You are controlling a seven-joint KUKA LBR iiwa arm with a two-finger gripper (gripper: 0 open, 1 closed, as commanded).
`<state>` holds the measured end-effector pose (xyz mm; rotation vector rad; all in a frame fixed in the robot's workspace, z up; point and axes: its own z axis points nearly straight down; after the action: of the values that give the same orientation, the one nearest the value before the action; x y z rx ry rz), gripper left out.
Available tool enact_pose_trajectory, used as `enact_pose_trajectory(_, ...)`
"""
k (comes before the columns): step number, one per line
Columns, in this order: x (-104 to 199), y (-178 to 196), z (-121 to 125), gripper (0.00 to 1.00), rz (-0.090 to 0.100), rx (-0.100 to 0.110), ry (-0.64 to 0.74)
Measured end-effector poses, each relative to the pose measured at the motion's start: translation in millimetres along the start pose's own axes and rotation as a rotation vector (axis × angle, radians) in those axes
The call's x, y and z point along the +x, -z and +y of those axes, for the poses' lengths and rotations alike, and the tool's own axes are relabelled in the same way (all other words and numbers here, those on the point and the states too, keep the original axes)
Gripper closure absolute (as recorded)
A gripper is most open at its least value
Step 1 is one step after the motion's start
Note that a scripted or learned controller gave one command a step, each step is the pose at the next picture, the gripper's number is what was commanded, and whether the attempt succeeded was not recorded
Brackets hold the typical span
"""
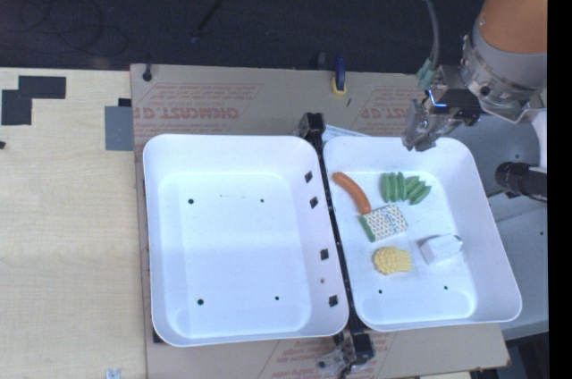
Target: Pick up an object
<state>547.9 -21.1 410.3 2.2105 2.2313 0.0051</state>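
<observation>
My gripper (418,138) hangs over the far edge of the right bin (490,279), above and behind the objects. Nothing shows between its fingers. In that bin lie an orange sausage (351,190), a bunch of green pea pods (403,188), a checkered packet with a green edge (384,223), a yellow corn piece (391,260) and a small white block (440,248). The pea pods are the nearest thing to the gripper, a short way below it in the view.
The left bin (170,234) sits beside the right one, joined by a black clip strip (322,216). Both rest on a cardboard sheet (223,100) on the wooden bench. A blue clamp (340,73) stands at the board's far edge.
</observation>
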Motion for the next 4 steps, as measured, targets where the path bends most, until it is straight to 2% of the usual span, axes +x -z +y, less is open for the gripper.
enact_pose_trajectory(1, 72.6, -25.8, -74.5, 1.0, 0.0, 0.011, -0.001)
enact_pose_trajectory(2, 111.3, 57.5, -28.6, 1.0, 0.0, -0.004, -0.005)
enact_pose_trajectory(3, 130.1, 10.5, 69.9, 1.0, -0.004, 0.006, -0.006)
enact_pose_trajectory(4, 183.9, 39.1, 96.1, 1.0, -0.001, 0.003, -0.004)
